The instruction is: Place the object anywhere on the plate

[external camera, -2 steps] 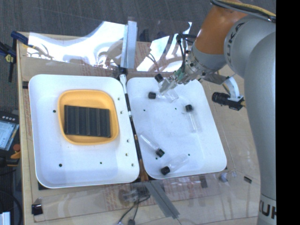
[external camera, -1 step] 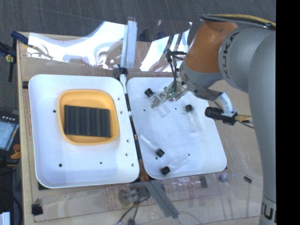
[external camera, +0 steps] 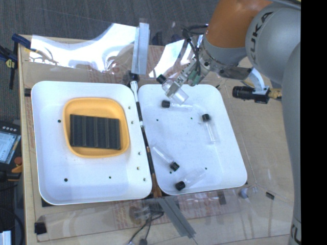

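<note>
A yellow plate [external camera: 76,108] lies in the left bin [external camera: 46,172], with a dark ridged rack [external camera: 96,131] on its middle. My gripper [external camera: 178,87] hangs over the back edge of the right bin [external camera: 230,162]. It is shut on a clear vial with a black cap [external camera: 161,79], which slants up to the left between the fingers. The vial is raised off the bin floor, well to the right of the plate.
Several more clear vials with black caps lie in the right bin: one near the gripper [external camera: 165,104], one at the right [external camera: 206,118], two near the front [external camera: 174,166] [external camera: 180,186]. Crumpled clear plastic [external camera: 97,50] lies behind the bins.
</note>
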### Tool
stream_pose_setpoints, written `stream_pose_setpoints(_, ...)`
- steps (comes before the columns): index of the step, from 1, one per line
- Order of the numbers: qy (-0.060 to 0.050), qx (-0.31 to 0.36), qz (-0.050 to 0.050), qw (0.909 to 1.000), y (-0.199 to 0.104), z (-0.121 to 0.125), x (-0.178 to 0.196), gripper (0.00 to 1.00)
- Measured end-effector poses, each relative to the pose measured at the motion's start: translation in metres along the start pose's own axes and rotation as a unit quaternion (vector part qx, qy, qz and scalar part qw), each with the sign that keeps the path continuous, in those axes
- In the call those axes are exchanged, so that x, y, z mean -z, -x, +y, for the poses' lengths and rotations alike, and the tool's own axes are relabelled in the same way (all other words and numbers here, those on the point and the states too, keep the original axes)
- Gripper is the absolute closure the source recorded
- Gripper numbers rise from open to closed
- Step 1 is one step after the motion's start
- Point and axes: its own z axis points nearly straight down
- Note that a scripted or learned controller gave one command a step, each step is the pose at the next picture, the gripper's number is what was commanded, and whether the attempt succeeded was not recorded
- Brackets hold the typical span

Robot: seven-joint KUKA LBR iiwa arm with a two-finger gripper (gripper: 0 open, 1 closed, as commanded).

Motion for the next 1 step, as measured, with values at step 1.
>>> stream_pose_setpoints(1,-0.001,0.034,0.002,0.9994,-0.0402,0.0264,-0.0707,1.00)
